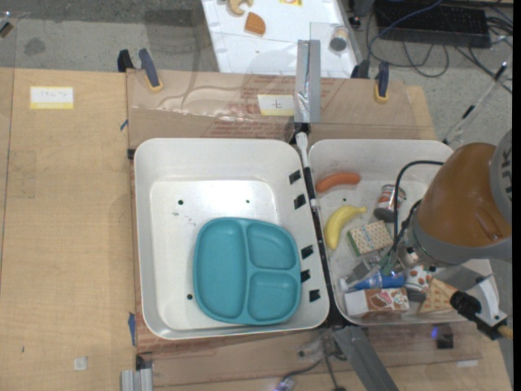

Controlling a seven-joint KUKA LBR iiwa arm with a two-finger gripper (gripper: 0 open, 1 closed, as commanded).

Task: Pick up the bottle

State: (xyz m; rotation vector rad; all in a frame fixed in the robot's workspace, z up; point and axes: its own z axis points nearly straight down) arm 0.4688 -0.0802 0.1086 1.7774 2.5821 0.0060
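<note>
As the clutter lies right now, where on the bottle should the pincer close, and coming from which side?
Probably across the blue bottle's midsection, descending from above. It lies on its side in the right bin, its long axis roughly left-right, so closing across its narrow width suits. The carton and checkered box crowd it.

A bulky grey arm (488, 210) wears a broad orange band, trailing a black cable.

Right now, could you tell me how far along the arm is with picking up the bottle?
Done so far: the grey arm with the orange band has reached over the right-hand white bin. In hand: nothing that I can confirm; the arm's bulk covers its working end. Left: the grasp and lift. A blue-capped bottle-like item lies among the yellow banana, the orange sausage and packets.
</note>
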